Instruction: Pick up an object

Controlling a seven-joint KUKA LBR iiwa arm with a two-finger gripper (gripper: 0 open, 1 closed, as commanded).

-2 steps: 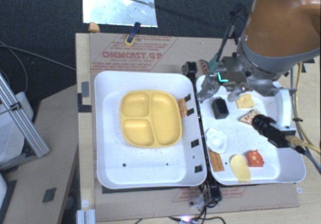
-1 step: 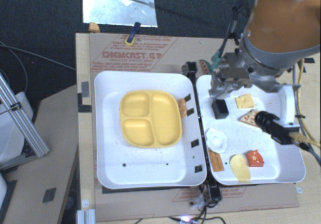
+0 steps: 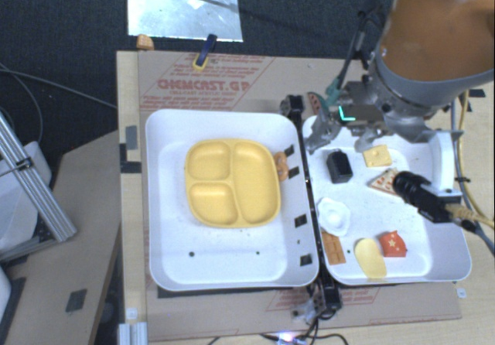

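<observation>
My gripper (image 3: 343,136) hangs over the far left part of the right bin (image 3: 448,258), fingers spread open with nothing between them. Just in front of it a small black block (image 3: 338,166) lies on the bin floor. To the right of the block lie a yellow square slice (image 3: 377,155) and a triangular pizza-like piece (image 3: 384,180). Nearer the front are a white cup-shaped piece (image 3: 332,215), a tan bar (image 3: 332,247), a pale yellow oval (image 3: 371,257) and a red piece (image 3: 393,244).
The left bin (image 3: 166,258) holds a yellow divided plate (image 3: 232,182), with a small brown piece (image 3: 281,166) at its right side. The arm's orange and grey body looms over the right bin's far right corner.
</observation>
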